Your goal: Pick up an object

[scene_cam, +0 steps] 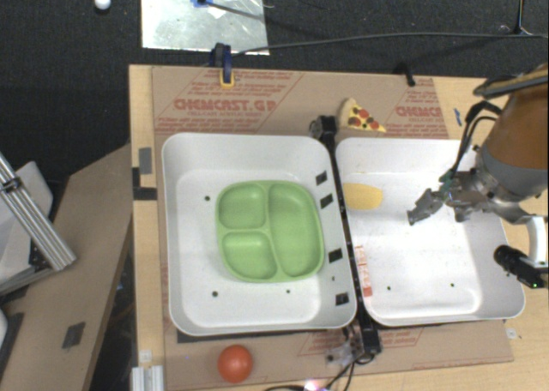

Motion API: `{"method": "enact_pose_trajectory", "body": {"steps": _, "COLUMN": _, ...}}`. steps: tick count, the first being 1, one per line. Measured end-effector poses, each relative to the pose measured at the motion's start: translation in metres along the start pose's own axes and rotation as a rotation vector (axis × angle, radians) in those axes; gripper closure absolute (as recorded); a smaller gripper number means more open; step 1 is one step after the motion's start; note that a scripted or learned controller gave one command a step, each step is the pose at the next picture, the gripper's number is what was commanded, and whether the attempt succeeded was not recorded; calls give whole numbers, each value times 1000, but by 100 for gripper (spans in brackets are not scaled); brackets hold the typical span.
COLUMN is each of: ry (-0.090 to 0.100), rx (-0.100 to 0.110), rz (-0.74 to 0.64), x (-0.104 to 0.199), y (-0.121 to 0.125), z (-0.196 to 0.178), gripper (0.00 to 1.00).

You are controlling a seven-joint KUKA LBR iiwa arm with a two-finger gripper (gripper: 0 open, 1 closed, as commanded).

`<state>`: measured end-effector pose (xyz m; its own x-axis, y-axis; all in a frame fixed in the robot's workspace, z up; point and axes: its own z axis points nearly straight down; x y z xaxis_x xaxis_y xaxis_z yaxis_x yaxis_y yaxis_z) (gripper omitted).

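Note:
A pale yellow object [362, 197] lies in the right bin [429, 295], close to its left wall. My gripper [425, 207] hangs over the middle of that bin, a short way to the right of the yellow object and apart from it. Nothing shows in its grasp. A green divided plate [268, 231] sits in the middle of the left bin [189, 175].
A toy pizza slice [362, 117] rests on the cardboard behind the bins. An orange-red ball [235, 363] sits at the bench's front edge. A blue clamp [223, 62] grips the back edge, with a foil sheet [202, 3] and a white ball [103, 1] beyond.

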<state>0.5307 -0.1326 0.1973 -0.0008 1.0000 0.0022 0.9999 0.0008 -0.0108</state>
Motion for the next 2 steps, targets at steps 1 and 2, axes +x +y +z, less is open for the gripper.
{"method": "enact_pose_trajectory", "body": {"steps": 1, "ry": -2, "rx": -12, "rz": -3, "x": 0, "y": 3, "z": -6, "gripper": 0}}
{"method": "enact_pose_trajectory", "body": {"steps": 2, "ry": -1, "rx": -8, "rz": 0, "x": -3, "y": -1, "z": 37, "gripper": 0}}
